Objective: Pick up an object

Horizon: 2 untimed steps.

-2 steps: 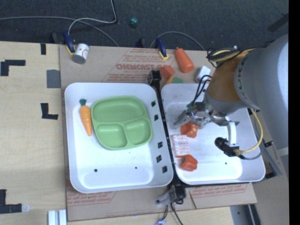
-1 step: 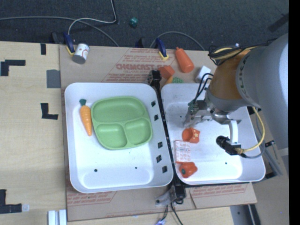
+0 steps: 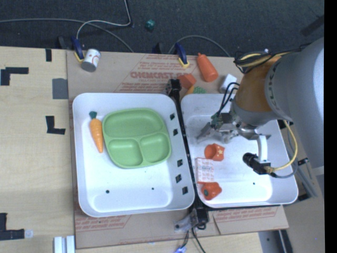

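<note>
The arm reaches into the right bin from the right side of the view. The gripper sits low over the middle of that bin, its fingers pointing left toward the divider between the two bins. You cannot tell from this view whether the claw is open or closed; nothing can be seen held in it.

**Candidate objects, right bin**
- A small orange piece lies just below and to the right of the fingertips. It is the nearest target.
- A flat printed packet lies just below the orange piece.
- A red-orange toy lies near the front wall of the bin.

**Left bin**
- A green divided plate sits in the middle.
- A toy carrot lies just beside the plate's left edge.

**Handling, judged by appearance**
- Treat the orange piece as light, rigid plastic, probably smooth and liable to slip on the bin floor. Close on it across its narrowest width, centred, so that it does not squirt sideways.
- The packet looks thin and limp. Flat on the floor, it offers little edge to pinch; expect a poor hold.
- The red-orange toy is close to the wall, which leaves little room for a finger on that side.
</note>
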### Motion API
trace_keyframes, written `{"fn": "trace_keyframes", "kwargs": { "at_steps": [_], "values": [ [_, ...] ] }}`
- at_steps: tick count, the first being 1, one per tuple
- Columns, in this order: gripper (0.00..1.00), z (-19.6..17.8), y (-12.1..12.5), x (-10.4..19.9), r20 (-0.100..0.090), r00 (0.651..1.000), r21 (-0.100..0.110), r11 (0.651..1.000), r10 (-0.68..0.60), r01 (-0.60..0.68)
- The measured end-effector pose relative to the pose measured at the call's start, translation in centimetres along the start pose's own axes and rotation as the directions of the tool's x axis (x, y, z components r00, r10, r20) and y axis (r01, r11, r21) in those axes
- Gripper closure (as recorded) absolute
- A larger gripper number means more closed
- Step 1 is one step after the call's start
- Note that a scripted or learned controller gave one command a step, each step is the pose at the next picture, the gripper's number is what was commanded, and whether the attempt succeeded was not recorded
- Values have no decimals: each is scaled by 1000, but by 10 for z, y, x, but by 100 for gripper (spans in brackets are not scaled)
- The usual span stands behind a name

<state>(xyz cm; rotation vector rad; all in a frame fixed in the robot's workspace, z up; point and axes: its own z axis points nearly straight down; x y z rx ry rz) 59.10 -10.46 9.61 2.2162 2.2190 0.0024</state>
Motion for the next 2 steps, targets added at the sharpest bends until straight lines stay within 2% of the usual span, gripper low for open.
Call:
{"fn": "trace_keyframes", "kwargs": {
  "at_steps": [1,2],
  "values": [
    [0,9,-41,6,-1,1000,-1,1000,0,0],
    [100,0,-40,6,0,1000,0,1000,0,0]
  ]
}}
